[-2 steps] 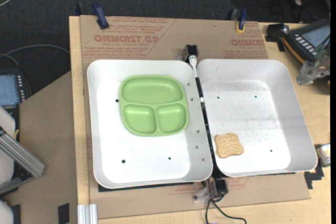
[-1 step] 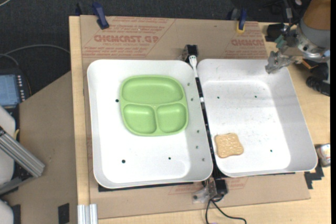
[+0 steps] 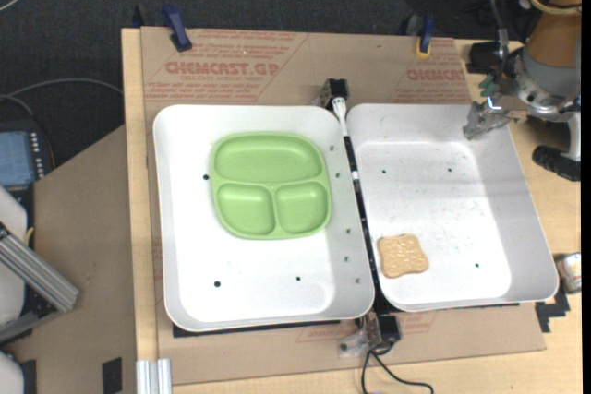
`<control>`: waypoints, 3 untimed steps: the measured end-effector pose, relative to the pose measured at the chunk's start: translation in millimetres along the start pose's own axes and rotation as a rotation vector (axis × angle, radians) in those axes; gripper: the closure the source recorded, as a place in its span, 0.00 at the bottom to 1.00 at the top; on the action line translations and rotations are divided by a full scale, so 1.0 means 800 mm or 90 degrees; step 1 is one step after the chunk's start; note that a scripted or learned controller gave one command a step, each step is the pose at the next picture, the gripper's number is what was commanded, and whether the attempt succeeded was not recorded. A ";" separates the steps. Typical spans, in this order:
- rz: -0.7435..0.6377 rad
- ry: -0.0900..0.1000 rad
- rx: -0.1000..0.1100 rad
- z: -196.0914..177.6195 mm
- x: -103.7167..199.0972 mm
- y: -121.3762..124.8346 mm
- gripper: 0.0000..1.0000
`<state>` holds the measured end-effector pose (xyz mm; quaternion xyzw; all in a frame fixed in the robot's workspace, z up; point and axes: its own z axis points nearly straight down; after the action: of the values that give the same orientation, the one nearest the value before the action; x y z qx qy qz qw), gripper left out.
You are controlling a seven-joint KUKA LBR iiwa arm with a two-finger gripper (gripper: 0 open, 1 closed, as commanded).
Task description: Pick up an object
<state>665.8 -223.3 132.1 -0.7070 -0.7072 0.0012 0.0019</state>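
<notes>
A small tan cracker-like object (image 3: 403, 256) lies flat in the right bin (image 3: 480, 208), near that bin's front left corner. A green three-compartment plate (image 3: 271, 185) rests in the middle of the left bin (image 3: 185, 226). My gripper (image 3: 482, 117) hangs at the right bin's far right corner, just above its rim, well away from the cracker. Its metal fingers point down and to the left with nothing seen between them.
The arm's orange band (image 3: 559, 37) and grey wrist sit above the bench's far right edge. Blue clamps (image 3: 175, 28) hold the cardboard base at the back. A black divider strip (image 3: 351, 180) runs between the bins. Cables lie at the front.
</notes>
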 end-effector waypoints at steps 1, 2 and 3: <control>0.000 -0.004 -0.011 -0.168 -0.001 0.001 1.00; 0.000 0.003 0.005 -0.102 0.077 -0.147 1.00; 0.003 -0.005 -0.008 -0.194 -0.006 -0.143 1.00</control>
<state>552.4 -228.3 287.5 -0.7087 -0.7054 -0.0007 -0.0053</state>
